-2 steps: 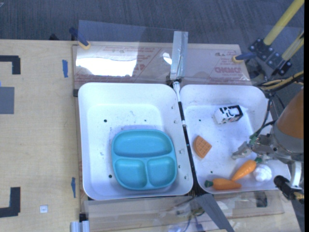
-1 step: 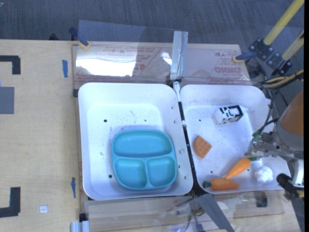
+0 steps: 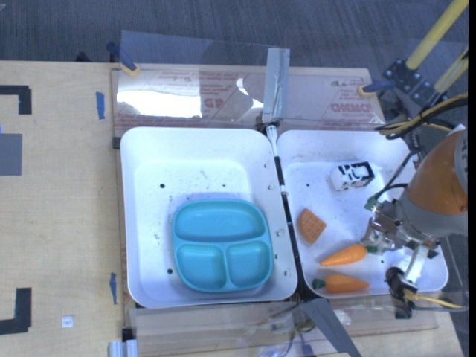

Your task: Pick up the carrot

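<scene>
The left bin [image 3: 141,199] holds a divided tray [image 3: 221,245]; in the right bin [image 3: 312,151], two carrots [image 3: 343,256] [image 3: 342,282] lie lower centre, a waffle [image 3: 311,226] above-left.

The arm [image 3: 446,192] is cut off by the right edge, and its wrist covers the near right corner of the right bin [image 3: 320,149]. The gripper [image 3: 374,238] sits at the thick end of the farther of 2 carrots [image 3: 343,256], but its fingertips are too small and blurred to read, so contact with that carrot cannot be told. The print on the small black-and-white object [image 3: 351,175] is illegible.
</scene>
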You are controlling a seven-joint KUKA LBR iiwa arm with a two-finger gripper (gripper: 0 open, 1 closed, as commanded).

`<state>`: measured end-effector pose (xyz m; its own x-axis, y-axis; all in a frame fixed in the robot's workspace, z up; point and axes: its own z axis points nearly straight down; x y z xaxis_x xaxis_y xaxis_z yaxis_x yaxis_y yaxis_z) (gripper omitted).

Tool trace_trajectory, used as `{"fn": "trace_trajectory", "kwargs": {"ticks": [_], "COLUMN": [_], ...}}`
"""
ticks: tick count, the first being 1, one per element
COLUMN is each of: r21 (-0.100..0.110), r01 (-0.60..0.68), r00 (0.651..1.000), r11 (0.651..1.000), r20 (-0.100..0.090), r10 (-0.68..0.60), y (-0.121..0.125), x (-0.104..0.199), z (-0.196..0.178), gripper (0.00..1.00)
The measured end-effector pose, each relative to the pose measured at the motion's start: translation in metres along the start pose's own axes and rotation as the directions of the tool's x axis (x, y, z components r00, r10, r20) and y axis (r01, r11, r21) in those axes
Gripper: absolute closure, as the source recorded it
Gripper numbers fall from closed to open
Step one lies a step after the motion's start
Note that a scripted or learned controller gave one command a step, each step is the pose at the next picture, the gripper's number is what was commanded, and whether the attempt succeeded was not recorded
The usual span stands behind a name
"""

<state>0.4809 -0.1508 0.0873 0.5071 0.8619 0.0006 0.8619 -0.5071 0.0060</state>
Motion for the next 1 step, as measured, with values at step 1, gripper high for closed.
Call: {"fn": "trace_trajectory", "kwargs": {"ticks": [1], "r21": [-0.004], "r01": [-0.216], "r00": [0.976], "r11": [0.976], "r20": [0.000], "r10": [0.216], "y": [-0.0091], "x": [0.0160], "z": [0.0000], "gripper": [1.00]}}
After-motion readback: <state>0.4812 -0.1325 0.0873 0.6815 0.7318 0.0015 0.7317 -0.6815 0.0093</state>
